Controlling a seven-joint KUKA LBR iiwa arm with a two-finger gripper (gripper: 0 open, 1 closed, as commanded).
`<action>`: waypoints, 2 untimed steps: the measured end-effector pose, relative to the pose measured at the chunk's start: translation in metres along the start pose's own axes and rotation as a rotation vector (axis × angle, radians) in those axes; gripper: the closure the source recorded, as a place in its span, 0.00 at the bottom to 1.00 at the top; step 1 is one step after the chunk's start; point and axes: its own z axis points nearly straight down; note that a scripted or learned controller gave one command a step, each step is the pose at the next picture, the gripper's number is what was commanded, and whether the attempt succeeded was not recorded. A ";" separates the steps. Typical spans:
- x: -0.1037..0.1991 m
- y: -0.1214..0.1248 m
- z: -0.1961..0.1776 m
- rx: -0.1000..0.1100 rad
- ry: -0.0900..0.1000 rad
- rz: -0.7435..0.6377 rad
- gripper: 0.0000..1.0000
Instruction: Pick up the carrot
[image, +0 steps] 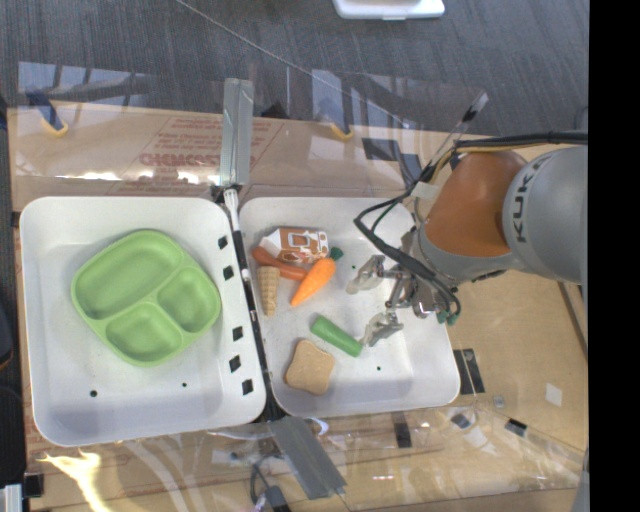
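The orange carrot (313, 280) with a green top lies tilted in the right bin (420, 375), near its upper middle. My gripper (372, 298) hovers to the right of it, over the bin's centre right. Its two fingers (366, 273) stand apart with nothing between them. The carrot rests apart from the gripper, a short gap to the left.
Around the carrot lie a small carton (302, 243), a reddish sausage (272, 260), a cone (269, 289), a green cylinder (336, 336) and a bread slice (310, 367). The left bin (60, 400) holds a green divided plate (146, 295).
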 end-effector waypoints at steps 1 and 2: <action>-0.070 0.042 0.018 0.001 -0.007 -0.037 0.00; -0.072 0.042 0.005 0.004 -0.012 -0.043 1.00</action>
